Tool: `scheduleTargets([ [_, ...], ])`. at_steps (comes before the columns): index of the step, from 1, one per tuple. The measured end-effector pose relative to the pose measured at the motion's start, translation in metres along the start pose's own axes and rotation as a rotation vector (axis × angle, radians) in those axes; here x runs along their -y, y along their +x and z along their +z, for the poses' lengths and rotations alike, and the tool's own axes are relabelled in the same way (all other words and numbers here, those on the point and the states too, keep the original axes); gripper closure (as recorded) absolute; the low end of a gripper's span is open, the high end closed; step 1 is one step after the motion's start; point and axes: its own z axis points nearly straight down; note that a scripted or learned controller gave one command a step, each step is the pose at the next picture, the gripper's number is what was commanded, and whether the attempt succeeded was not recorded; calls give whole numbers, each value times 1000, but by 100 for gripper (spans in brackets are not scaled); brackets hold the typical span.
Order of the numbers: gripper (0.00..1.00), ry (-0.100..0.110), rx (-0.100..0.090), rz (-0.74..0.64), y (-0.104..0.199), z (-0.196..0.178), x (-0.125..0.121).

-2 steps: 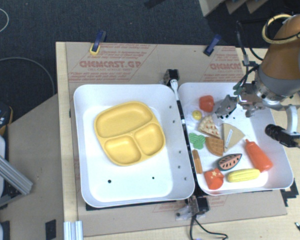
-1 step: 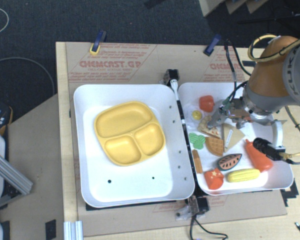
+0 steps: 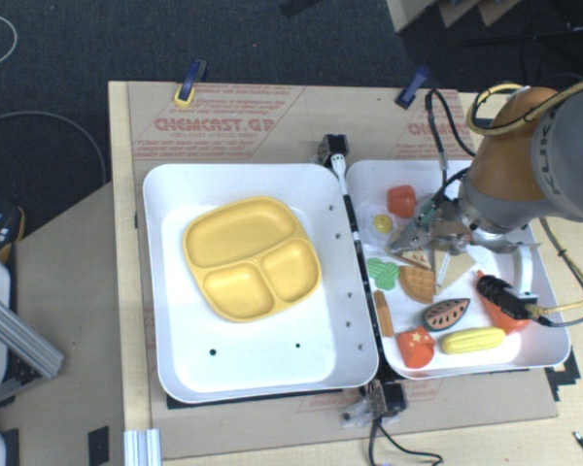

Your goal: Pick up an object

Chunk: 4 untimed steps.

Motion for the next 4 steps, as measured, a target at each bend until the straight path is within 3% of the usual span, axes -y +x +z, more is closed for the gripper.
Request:
scheduleTargets([
  [1,100,-15,4,-1,0,-15,-4],
  [2,100,-1,5,-1,0,-58,-5],
  [4,100,-1,5,-1,-10,-137,-9],
])
